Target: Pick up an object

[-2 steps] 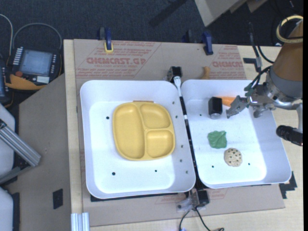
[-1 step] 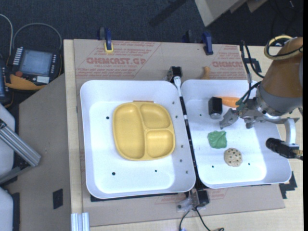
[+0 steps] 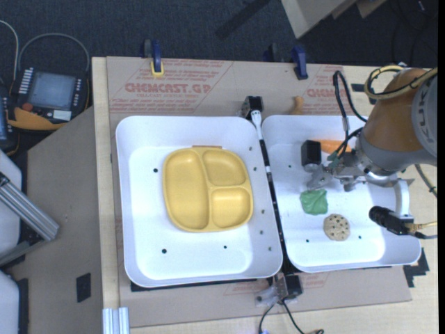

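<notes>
In the right bin (image 3: 361,252) lie a green leafy piece (image 3: 314,201), a round speckled cookie (image 3: 337,227) and an orange piece (image 3: 332,146) near the back. My gripper (image 3: 321,177) hangs over the middle of that bin, just above the green piece's far edge. The grey arm with its orange band (image 3: 393,120) reaches in from the right. The orange piece is partly hidden behind the gripper's black block (image 3: 310,152). No object shows between the fingers.
The left bin (image 3: 139,152) holds a yellow divided plate (image 3: 207,188). A black divider rail (image 3: 268,179) runs between the two bins. Black cables and a connector (image 3: 389,219) hang beside the arm over the right bin's right side.
</notes>
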Controlling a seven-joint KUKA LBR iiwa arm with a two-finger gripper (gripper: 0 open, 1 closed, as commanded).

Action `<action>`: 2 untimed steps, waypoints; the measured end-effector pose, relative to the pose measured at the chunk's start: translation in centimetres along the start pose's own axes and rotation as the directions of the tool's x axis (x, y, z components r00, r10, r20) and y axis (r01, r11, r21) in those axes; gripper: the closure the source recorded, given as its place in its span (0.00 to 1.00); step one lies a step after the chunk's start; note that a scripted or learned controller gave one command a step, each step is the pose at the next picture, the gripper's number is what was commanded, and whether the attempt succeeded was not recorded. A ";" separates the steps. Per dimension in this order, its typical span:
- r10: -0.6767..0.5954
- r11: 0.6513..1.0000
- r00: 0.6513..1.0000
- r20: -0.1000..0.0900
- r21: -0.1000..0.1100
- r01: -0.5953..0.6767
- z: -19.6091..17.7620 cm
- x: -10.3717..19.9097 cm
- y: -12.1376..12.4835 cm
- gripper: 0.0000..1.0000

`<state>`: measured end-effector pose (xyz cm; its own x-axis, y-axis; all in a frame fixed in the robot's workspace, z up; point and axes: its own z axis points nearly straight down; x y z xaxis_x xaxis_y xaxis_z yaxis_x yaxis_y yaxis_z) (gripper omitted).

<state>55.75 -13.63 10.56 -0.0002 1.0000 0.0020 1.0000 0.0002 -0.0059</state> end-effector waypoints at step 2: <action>0.001 1.000 1.000 0.005 -0.013 -0.001 -6.6 -1.1 0.5 1.00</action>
<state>56.28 -14.77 17.18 0.0010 1.0000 -0.0031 1.0000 -0.0010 0.0067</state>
